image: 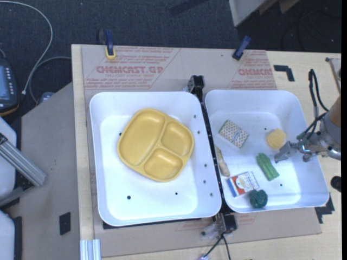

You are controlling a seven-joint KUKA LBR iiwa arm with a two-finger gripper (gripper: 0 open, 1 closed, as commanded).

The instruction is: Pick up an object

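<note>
Over at the far left a dark device (6, 88) is getting cut off by the frame edge, with a thin cable (40, 53) looping near it. The desk (81, 145) is lying under a brown sheet printed with red writing; "CHEMCAST" (130, 69) is reading clearly on the left, while the matching print on the right is too broken up to read. The left bin (100, 145) is carrying a yellow divided plate (156, 144), sitting slightly turned.

In the right bin (312, 191), a pale stick-like thing (222, 163) is lying along the left wall, hard to identify. Near it are a patterned packet (233, 133), a red, white and blue card (243, 183) whose print is too small to read, and a dark green lump (258, 199) just beside the card. A green block (267, 166) is lying at a slant mid-bin, with a yellow round piece (276, 138) above it.

The tool (283, 155) is reaching in from the right, hanging just beside the green block; it is too blurred to tell how wide it is standing, and the arm is running out of frame.
</note>
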